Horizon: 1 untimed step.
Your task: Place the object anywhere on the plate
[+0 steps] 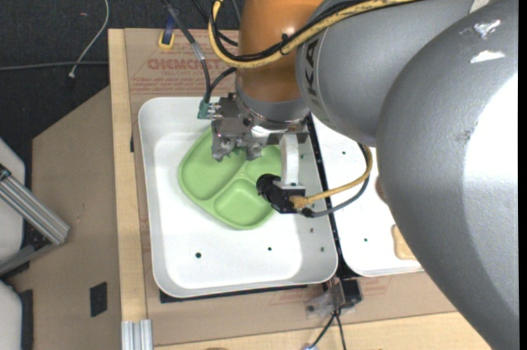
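gripper (233,144): grey metal two-finger unit, poised over the upper edge of the green plate; whether it is spread, pressed together or pinching anything cannot be told from this angle. nothing can be made out in it, and the object to be placed cannot be picked out.

plate (235,196): light green, divided into compartments, lying flat in the left bin, toward its right side; the gripper and wrist cover its upper right part. the compartments that show hold nothing.

black connector (276,193): with a yellow cable, hanging from the wrist just over the plate's right edge.

arm (395,93): grey, with the orange band (280,11) above the wrist, reaching in from the right and covering most of the right bin.

left bin (165,200): shallow, white, a few small dark dots on its floor.

right bin (362,245): white, touching the left one along a dark seam.

bench (136,68): cardboard-covered, with red printing at the top.
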Available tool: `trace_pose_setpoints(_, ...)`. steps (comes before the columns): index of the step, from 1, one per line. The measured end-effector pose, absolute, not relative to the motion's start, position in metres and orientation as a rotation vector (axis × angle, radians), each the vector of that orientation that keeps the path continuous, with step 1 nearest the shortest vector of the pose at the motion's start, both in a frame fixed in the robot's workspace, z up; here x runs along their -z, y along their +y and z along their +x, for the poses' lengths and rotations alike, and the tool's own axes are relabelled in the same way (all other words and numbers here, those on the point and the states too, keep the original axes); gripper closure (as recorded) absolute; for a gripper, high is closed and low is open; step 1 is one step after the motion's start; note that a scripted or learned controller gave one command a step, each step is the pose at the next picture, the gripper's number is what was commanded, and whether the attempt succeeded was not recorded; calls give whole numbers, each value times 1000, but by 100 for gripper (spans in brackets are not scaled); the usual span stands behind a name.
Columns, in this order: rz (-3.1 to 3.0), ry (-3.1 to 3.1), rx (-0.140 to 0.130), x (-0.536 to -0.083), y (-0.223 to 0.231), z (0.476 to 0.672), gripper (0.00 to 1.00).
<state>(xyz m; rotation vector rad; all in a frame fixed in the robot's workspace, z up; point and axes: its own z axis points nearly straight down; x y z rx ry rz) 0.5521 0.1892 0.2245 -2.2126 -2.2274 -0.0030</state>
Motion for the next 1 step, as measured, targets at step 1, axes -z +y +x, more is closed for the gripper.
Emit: trace_pose_setpoints(1,-2220,-2222,1,-225,185,553,0)
